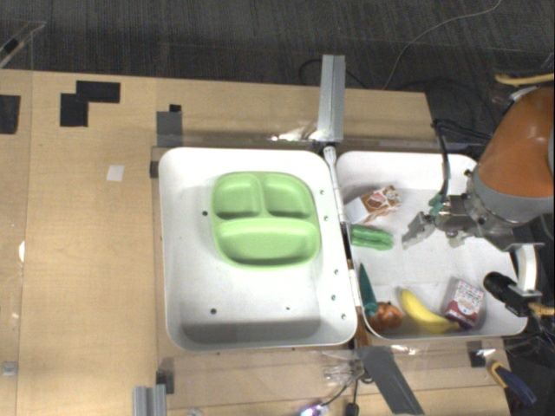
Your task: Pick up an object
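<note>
The gripper (420, 229) hangs over the right bin (408, 167), right of centre in the frame, fingers spread wide with nothing between them. Just left of it lie a green stick (371, 237) and a snack packet (375, 203). A banana (425, 313), carrot (368, 291) and small box (464, 302) sit lower right. A green tray (264, 217) sits in the left bin (186, 258).

A green tray (264, 217) lies in the left bin (186, 258). Black tape (89, 100) marks the wooden bench (78, 258)
</note>
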{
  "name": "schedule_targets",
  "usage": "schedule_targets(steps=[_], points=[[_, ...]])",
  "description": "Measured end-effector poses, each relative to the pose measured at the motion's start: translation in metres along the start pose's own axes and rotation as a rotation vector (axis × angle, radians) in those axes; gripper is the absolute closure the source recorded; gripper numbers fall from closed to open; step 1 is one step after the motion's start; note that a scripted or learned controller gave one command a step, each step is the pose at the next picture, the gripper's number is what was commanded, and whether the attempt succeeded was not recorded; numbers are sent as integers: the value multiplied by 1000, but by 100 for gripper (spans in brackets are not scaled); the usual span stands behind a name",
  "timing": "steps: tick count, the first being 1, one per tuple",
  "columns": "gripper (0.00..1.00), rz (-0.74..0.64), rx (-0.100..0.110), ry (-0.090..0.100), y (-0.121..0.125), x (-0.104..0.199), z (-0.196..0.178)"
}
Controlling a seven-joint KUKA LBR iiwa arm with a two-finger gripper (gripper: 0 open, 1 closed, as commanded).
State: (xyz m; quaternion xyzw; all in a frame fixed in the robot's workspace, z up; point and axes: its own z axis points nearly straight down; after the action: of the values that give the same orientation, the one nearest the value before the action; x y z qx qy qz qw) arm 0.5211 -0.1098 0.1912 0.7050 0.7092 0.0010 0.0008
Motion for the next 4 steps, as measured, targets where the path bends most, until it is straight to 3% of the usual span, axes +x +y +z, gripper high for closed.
schedule_targets(steps=[1,2,3,4], points=[[0,-193,-1,0,66,18,70],[0,-121,36,3,134,4,98],[100,-125,40,1,133,3,87],[100,80,57,-1,138,10,96]])
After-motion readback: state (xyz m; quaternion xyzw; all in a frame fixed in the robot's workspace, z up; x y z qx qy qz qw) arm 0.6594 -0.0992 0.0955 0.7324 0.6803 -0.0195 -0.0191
